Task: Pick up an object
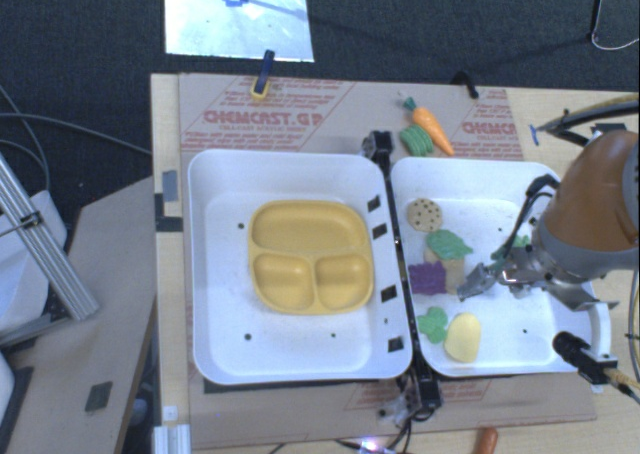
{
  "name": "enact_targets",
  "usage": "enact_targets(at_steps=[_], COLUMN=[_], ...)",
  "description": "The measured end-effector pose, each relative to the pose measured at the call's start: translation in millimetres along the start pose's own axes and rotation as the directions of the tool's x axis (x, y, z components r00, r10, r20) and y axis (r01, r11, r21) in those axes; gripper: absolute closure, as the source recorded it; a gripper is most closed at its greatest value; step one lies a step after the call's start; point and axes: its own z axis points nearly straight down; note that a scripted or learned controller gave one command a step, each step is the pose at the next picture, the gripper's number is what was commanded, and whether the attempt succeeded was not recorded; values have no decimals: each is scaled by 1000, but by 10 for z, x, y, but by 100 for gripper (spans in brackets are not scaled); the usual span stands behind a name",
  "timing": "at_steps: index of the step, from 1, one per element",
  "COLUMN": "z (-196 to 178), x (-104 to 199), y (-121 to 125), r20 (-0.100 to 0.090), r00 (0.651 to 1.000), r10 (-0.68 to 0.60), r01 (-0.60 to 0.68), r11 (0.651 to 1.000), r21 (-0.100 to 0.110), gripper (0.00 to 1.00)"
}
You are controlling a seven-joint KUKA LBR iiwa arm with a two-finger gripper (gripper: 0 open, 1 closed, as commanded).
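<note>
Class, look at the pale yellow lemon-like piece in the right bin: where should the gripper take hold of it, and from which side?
Probably across the narrow middle of the yellow piece, descending from above: it lies flat, elongated, with bare floor on its right.

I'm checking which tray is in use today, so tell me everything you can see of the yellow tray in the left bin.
The yellow tray looks like smooth plastic, rounded at its corners, with three hollows: one wide one across the far side and two smaller ones side by side nearer the camera. It lies flat, right way up, near the middle of the left bin, resting on its white floor. Nothing lies in the hollows, and nothing else touches it.
</note>
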Motion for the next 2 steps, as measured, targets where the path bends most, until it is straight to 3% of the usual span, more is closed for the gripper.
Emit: enact_targets(at_steps=[1, 2], z=[-445, -534], x=[999, 925], y=[364, 348], r20=[0, 3], r00=[1000, 1000], r10=[-13, -3], r01=[13, 3], r11=[1000, 1000], r21=[-15, -12], gripper=[0, 100])
